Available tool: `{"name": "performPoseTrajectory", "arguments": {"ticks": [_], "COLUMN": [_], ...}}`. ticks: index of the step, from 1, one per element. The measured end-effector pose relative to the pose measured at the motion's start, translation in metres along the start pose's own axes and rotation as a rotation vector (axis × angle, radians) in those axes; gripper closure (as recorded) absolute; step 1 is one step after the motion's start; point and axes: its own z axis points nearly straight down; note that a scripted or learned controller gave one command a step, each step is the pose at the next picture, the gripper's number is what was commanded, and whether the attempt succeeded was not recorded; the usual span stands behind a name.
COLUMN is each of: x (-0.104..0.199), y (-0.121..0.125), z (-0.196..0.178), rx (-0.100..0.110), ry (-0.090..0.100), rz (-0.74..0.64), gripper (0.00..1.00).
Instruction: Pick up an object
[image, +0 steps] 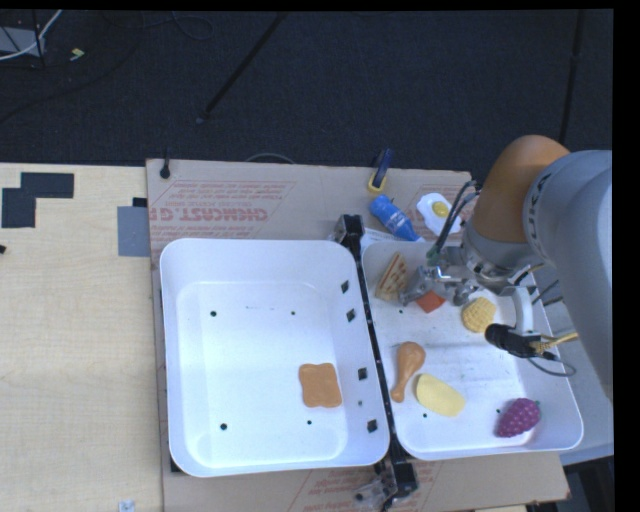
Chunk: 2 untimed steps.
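Observation:
My gripper is low in the right bin, near its back left part. Its fingers reach toward a small red-orange block and a tan waffle-like piece. The same bin holds a yellow corn cob, a brown drumstick, a pale yellow wedge and a purple grape bunch. In the left bin lies a slice of toast. I cannot make out whether anything sits between the fingers.
Behind the right bin, a blue bottle, a blue and yellow tool and a white and yellow egg-like toy lie on the cardboard. The grey arm with its orange band covers the right bin's back right corner.

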Motion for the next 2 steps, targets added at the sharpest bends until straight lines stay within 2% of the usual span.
{"name": "performPoseTrajectory", "arguments": {"ticks": [1,2], "x": [-0.001,-0.054], "y": [0.002,-0.028], "z": [-0.012,-0.003], "rx": [-0.007,-0.011], "ry": [-0.002,-0.003], "rz": [-0.001,0.001], "gripper": [1.00,1.00]}}
